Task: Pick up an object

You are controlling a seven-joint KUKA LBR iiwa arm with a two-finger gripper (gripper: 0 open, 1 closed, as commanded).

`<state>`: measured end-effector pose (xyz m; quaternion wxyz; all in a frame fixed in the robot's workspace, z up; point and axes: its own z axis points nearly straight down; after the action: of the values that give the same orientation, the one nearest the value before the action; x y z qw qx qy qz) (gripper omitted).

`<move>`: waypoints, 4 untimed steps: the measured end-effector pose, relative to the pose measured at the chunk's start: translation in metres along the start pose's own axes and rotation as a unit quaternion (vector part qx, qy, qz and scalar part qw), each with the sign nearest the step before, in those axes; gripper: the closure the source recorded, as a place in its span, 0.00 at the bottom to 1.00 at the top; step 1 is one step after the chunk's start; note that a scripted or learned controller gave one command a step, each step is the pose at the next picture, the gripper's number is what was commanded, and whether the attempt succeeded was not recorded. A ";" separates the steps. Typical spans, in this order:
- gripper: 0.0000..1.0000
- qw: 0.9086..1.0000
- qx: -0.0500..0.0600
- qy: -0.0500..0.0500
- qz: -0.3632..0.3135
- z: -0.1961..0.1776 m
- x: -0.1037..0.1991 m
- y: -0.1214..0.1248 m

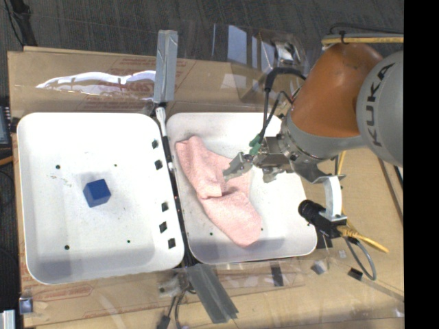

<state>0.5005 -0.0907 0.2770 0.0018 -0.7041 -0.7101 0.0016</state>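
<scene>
A crumpled pink cloth point(221, 190) lies in the right white bin point(288, 242), the gripper point(234, 168) of the grey arm point(374, 108) lettered "KUKA" reaching from three o'clock, jaws pinching its raised fold.

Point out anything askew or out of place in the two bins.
The pink terry cloth lies rumpled and slanted across the right white bin, one fold raised beside the pincer. The small blue cube sits tidily in the left white bin.

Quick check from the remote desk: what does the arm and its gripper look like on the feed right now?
The arm is grey with a broad orange band and dark KUKA lettering on its side. Thin black and green cables loop down to the wrist. The gripper is small, metallic grey with dark fittings.
</scene>
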 end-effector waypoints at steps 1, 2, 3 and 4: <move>0.00 1.000 0.001 0.000 -0.016 0.091 -0.034 0.022; 0.00 0.990 0.000 0.000 -0.144 0.086 0.004 0.024; 0.00 0.996 -0.001 0.000 -0.094 0.185 -0.029 0.034; 1.00 0.995 0.000 0.000 -0.097 0.176 -0.028 0.034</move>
<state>0.5338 -0.1188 0.1005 0.0016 -0.6321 -0.7749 0.0013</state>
